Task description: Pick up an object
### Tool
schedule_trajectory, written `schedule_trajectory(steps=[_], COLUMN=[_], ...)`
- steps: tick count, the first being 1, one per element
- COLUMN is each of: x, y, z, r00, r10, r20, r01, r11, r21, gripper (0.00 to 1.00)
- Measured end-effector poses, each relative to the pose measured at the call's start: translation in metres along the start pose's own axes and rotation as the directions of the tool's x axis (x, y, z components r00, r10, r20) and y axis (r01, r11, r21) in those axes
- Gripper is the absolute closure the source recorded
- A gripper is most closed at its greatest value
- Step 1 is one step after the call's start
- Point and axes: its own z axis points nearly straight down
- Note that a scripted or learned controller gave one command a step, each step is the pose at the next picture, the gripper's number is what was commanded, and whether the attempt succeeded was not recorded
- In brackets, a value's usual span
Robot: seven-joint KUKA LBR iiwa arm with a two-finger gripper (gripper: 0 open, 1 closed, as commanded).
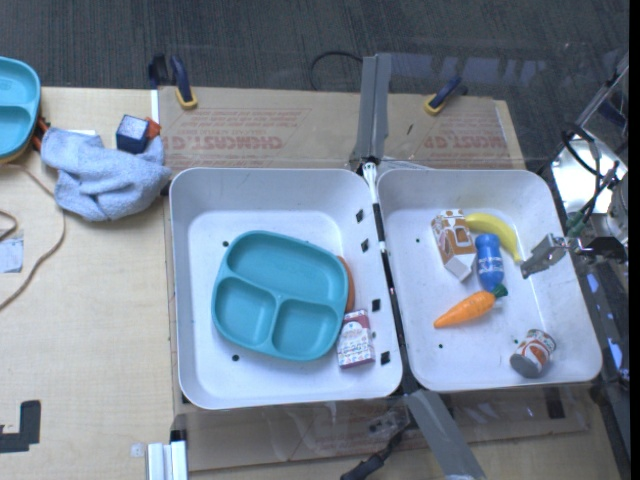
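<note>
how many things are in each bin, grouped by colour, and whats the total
Left bin:
Teal: 1, divided plate
Red and white: 1, small carton

Right bin:
Yellow: 1, banana
Blue: 1, bottle
Orange: 1, carrot
White and brown: 1, carton
Silver and red: 1, can

Total: 7

1 fixed camera, high above the bench (100, 308), looking down aslant, both bins (190, 298) in frame

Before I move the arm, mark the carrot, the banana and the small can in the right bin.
carrot (466, 309), camera view, middle of its orange body.
banana (497, 231), camera view, middle of its yellow curve.
small can (532, 352), camera view, its side wall, lying near the bin's front right corner.
</note>
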Motion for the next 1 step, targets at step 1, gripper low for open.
schedule_trajectory(steps=[1], x=[-0.0053], y=[0.0791], z=[0.1312], r00=[1.000], r10=[-0.008], r20=[0.001], r01=[0.008], r11=[1.000], r21=[-0.004], gripper=[0.00])
